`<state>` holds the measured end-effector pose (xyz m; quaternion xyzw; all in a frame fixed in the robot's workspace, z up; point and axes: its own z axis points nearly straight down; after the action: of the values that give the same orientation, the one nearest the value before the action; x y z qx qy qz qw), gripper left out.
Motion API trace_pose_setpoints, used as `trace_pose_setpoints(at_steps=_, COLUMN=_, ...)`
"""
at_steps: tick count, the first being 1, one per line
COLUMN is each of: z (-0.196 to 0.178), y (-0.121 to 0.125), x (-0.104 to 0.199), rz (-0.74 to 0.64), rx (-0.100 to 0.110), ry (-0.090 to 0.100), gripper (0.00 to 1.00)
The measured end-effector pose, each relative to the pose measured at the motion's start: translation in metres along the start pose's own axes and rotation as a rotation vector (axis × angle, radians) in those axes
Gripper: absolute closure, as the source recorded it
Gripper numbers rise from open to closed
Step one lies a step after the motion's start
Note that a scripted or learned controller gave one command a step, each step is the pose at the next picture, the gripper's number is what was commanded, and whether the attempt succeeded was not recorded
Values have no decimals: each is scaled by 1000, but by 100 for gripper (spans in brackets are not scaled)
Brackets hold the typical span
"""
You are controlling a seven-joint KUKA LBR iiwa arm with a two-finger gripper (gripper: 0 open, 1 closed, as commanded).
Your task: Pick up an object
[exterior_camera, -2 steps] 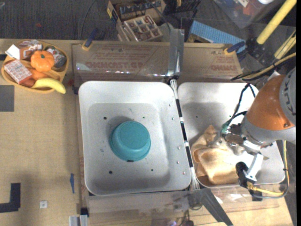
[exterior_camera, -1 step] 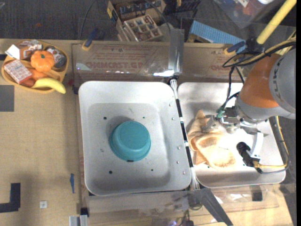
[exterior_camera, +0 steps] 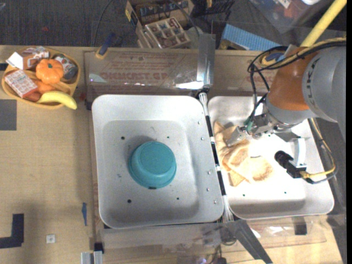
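Two shallow white bins sit side by side on the wooden bench, sharing a narrow ridge down the middle. Around the left bin the floor lies wide open, with a single teal bowl upside down near its centre and bare white on every side. Over in the right bin, room is tighter: toast slices, about four as far as I can count where they overlap, crowd the left wall, while the near and right parts stay bare. I reach in from the right, orange band over the bin's far edge, wrist bent down. My claw hangs just over the topmost toast; I cannot tell how wide it stands or whether it grips anything. One basket of toy food rests on the bench's far left corner.
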<state>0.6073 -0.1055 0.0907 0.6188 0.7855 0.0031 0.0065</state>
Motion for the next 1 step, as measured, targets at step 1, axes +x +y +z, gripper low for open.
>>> trace_pose_setpoints(at_steps=1, z=2, y=62, x=-8, rz=49, rx=4, ry=1, gripper=0)
